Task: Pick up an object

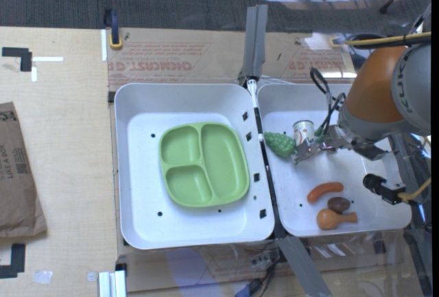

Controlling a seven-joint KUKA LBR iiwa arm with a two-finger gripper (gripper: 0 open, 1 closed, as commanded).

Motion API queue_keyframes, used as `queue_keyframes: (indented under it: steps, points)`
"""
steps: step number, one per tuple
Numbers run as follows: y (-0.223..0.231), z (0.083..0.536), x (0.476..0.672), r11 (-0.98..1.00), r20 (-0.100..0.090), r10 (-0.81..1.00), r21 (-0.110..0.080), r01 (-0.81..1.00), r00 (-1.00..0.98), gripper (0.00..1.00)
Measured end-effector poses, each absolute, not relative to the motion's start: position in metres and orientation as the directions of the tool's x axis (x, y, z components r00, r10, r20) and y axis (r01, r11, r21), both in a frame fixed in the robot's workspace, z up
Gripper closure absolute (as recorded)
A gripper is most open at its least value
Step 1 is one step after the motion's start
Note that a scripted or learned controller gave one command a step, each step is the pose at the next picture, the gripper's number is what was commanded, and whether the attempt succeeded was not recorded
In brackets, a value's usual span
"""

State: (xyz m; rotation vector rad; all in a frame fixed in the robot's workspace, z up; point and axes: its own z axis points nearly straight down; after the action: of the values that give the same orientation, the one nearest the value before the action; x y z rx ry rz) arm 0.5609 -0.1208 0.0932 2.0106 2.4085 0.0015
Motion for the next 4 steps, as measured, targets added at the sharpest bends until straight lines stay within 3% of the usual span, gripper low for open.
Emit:
queue_keyframes:
  steps: [1,2,3,4]
  points:
    - [-0.111,0.092,0.608,0.285,-0.001,0.959,0.001,0.959,-0.285,0.0]
    - [-0.076,0.192,0.608,0.263,-0.001,0.965,0.0,0.965,-0.263,0.0]
    - [-0.112,0.096,0.598,0.229,-0.001,0.973,-0.002,0.973,-0.229,0.0]
    - [-0.111,0.087,0.646,0.254,0.0,0.967,-0.041,0.966,-0.254,0.0]
